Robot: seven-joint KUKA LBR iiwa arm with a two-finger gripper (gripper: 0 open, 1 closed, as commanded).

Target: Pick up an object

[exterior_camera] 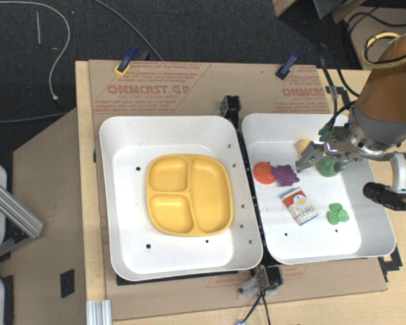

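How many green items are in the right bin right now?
2. One green piece lies near the right bin's lower right, right of the small carton. Another green object sits under the pincer, partly covered. More may be hidden beneath the arm.

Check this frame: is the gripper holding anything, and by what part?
Cannot be told. The gripper sits low over a green object in the right bin, hiding any hold.

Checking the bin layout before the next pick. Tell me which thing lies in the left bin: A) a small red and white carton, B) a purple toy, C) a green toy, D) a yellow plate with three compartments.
D: the yellow three-compartment plate sits alone in the left bin, while the small carton, purple toy and green toy all lie in the right bin.
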